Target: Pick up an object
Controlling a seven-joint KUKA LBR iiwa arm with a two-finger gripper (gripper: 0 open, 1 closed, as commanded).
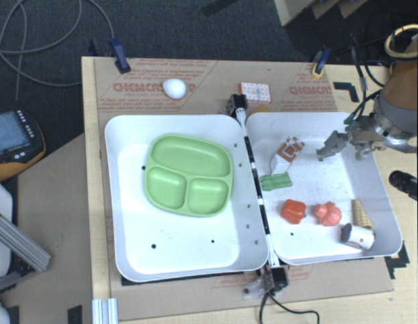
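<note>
The gripper hangs at the right of the frame, over the upper part of the right bin; its fingers are spread and nothing sits between them. Below it, well apart, lie a red piece, a pink piece, a green block and a cone. A green tray sits in the left bin.
</note>
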